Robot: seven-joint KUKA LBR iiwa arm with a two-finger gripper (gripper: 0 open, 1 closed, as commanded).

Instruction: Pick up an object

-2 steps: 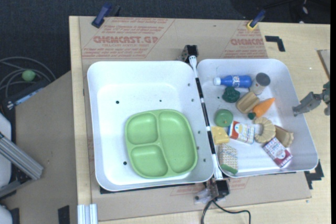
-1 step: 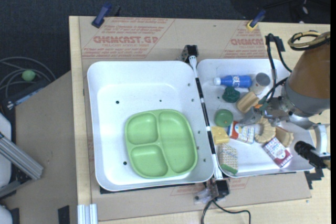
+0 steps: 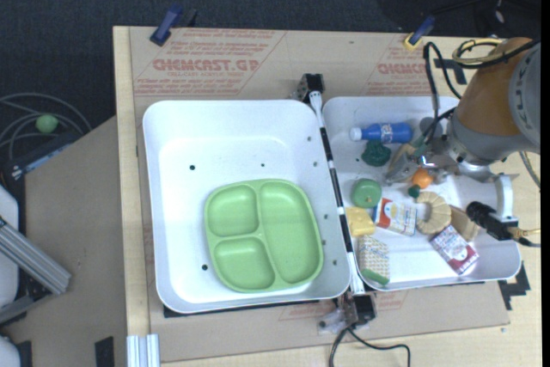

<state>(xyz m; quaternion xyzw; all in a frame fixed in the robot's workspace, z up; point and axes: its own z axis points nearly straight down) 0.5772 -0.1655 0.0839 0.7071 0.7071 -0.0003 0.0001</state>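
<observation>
One small orange ball (image 3: 420,180) at my pincer's (image 3: 418,164) 6 o'clock: light, hard, slippery; pinch across its middle. Pincer state: can't tell.

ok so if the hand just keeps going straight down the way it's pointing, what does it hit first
Probably the small orange ball: the hand hangs over the right bin with its tip just above that ball. The dark green piece lies to its left. Depth is hard to judge from this slanted view.
</observation>
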